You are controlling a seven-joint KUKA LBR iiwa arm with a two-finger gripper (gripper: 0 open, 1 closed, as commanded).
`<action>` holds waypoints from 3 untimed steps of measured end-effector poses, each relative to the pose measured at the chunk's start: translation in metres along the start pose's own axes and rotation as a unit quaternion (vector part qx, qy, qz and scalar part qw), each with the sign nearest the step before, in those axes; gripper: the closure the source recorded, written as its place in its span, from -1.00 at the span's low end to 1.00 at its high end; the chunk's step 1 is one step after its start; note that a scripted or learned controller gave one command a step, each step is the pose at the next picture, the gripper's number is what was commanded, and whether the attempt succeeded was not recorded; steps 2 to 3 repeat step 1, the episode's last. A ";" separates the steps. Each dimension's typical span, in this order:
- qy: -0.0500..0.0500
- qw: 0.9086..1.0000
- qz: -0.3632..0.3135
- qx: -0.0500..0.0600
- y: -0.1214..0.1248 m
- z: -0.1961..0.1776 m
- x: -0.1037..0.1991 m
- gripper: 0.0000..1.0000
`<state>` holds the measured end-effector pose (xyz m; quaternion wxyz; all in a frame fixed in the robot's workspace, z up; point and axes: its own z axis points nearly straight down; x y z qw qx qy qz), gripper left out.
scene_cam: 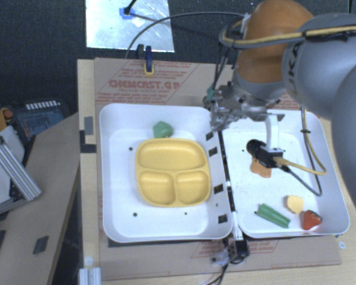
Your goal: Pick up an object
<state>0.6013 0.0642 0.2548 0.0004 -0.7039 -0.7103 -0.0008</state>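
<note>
Pincer (221, 119) hung over the ridge where the two bins met, at about 11 o'clock of the right bin (244, 192). From my screen I could not tell how wide it stood or whether anything was in it. The nearest candidates were the small green lump (162, 129) in the left bin (110, 177), lying at 12 o'clock of the yellow tray (172, 171) just beside its rim, and the flat orange piece (261, 171) near the middle of the right bin. A green stick (272, 215), a pale yellow disc (295, 203) and a red piece (311, 219) lay toward 5 o'clock, well apart from the pincer. My worry was a descent straight onto the bin walls, closing on nothing. Going for the lump risked catching the tray's rim and dragging it, and the orange piece looked thin enough to slip out of a pinch.
</note>
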 end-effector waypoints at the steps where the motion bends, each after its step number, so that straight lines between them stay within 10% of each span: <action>1: 0.000 1.000 0.000 0.001 -0.021 0.016 0.043 1.00; 3: 0.000 1.000 0.000 0.001 -0.021 0.016 0.043 1.00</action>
